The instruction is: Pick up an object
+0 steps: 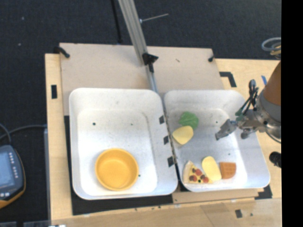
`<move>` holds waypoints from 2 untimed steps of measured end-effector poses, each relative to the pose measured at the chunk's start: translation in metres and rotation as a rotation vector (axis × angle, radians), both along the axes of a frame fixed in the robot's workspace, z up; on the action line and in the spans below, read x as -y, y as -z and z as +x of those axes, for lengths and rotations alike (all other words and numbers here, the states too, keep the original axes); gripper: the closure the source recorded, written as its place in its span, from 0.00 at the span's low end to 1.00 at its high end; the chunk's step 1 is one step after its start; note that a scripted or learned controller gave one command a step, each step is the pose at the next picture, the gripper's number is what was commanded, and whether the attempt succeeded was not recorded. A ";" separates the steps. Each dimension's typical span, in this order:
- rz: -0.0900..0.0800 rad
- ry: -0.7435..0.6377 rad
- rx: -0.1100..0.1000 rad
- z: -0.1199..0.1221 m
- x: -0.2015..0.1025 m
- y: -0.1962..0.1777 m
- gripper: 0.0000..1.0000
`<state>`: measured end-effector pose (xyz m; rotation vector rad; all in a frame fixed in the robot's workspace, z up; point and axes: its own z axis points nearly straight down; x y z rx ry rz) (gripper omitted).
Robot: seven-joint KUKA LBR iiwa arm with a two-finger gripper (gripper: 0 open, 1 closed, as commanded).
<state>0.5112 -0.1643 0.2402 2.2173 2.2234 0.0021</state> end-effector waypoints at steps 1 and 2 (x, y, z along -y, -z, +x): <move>0.000 0.001 0.001 0.000 0.000 0.000 0.00; -0.001 0.003 -0.006 0.002 0.010 0.058 0.00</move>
